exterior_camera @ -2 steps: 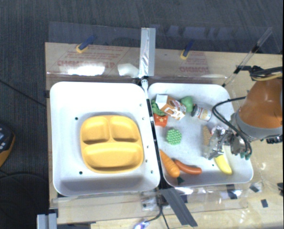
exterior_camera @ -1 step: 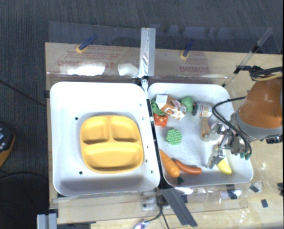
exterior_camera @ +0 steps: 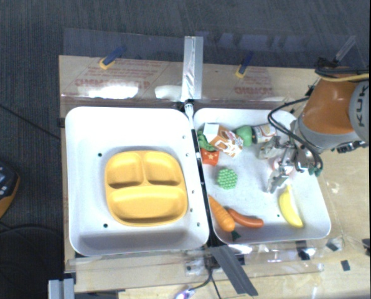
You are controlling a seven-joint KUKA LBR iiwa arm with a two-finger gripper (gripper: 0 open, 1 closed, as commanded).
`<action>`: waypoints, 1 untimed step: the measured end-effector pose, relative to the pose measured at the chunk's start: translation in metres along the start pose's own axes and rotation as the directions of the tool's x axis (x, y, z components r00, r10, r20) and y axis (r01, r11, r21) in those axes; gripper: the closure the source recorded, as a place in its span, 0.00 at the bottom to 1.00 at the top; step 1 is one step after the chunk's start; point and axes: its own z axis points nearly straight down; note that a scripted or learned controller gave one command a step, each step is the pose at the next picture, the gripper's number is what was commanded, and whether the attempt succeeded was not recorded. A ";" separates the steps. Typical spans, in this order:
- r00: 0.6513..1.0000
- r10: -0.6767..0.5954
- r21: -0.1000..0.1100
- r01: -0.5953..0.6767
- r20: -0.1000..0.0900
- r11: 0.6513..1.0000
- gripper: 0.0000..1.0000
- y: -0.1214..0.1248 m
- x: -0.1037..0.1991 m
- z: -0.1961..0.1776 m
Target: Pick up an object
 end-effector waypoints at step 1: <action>1.000 0.012 -0.005 -0.012 0.002 1.000 0.00 0.100 -0.055 0.000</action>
